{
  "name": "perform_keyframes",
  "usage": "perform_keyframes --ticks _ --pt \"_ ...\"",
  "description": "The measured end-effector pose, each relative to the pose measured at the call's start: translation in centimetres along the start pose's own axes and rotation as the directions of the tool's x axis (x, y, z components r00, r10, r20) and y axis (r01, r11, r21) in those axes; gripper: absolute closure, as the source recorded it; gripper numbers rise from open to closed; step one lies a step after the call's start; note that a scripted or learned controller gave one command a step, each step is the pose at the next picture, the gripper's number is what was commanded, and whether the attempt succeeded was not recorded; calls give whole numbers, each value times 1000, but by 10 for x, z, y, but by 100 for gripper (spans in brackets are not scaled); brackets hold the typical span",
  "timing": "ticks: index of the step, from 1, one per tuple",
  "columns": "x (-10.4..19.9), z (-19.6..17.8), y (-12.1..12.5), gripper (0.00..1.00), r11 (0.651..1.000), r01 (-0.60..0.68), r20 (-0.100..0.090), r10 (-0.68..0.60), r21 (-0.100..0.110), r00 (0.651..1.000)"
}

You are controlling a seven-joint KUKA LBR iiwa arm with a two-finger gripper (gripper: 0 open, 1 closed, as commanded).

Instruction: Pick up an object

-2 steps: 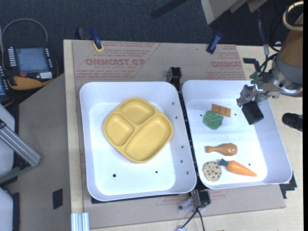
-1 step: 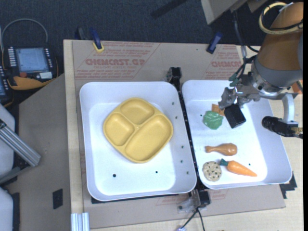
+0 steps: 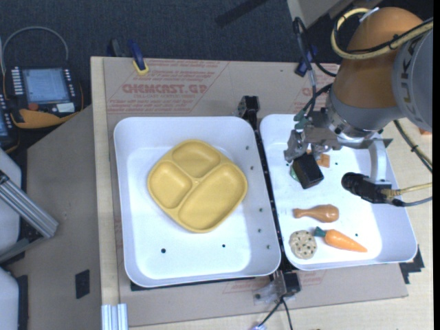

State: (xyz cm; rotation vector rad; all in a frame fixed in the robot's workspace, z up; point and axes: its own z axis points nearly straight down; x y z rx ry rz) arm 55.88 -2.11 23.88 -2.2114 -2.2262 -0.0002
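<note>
My gripper (image 3: 306, 165) hangs over the upper left part of the right bin (image 3: 392, 239), reaching in from the right under the grey and orange arm (image 3: 375, 60). A small orange-brown piece (image 3: 322, 160) lies just to its right, partly hidden by the gripper body. Toward the front of that bin lie a brown toy drumstick (image 3: 317, 214), a speckled round cookie (image 3: 302, 244) and an orange carrot (image 3: 344, 240). None of these touches the gripper.
The left bin (image 3: 137, 205) holds a yellow divided plate (image 3: 197, 184). A black cylindrical part on the arm (image 3: 361, 186) sticks out over the right bin's middle. A black clamp (image 3: 248, 106) sits between the bins at the back.
</note>
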Motion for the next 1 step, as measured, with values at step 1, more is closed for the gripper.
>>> perform_keyframes --ticks 1 --pt "53 -1 -22 100 1000 0 0 0 1 1000"
